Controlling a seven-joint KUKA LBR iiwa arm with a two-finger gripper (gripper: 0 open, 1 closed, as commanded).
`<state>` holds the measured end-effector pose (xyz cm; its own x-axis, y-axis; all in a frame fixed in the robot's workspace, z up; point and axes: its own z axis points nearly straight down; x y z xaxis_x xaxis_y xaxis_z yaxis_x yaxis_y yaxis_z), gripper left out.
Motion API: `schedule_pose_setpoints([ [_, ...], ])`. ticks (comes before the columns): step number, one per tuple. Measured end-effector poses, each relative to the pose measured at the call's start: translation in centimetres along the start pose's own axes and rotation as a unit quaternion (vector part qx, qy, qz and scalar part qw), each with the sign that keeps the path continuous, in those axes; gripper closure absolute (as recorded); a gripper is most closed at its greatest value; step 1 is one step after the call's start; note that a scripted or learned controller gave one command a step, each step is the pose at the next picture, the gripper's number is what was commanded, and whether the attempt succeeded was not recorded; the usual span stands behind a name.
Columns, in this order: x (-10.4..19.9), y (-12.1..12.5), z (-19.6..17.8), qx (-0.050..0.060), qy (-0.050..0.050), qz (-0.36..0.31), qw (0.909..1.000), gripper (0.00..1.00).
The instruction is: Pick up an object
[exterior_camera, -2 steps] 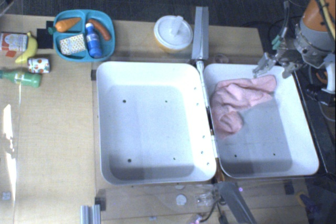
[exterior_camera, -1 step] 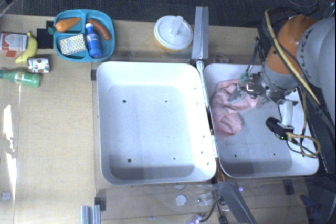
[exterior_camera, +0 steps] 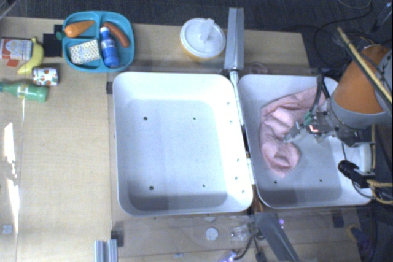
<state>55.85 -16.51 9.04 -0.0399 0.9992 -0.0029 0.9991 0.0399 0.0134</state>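
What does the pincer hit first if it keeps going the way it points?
Most likely the pink cloth. The pincer points toward the left of the view, low in the right bin, and the cloth lies directly in front of it. Height above the cloth is unclear from this view.

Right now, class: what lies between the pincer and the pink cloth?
Nothing: in the camera view the pincer sits against the pink cloth in the right bin.

Pink cloth (exterior_camera: 281, 132) crumpled in right bin (exterior_camera: 307, 193), gripper (exterior_camera: 301, 130) at its edge, left bin (exterior_camera: 178, 193) beside
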Motion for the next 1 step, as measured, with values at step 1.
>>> schedule_pose_setpoints([
  [1,4.06,-0.90,-0.08,-0.002,0.000,-0.104,0.9946,0.00],
])
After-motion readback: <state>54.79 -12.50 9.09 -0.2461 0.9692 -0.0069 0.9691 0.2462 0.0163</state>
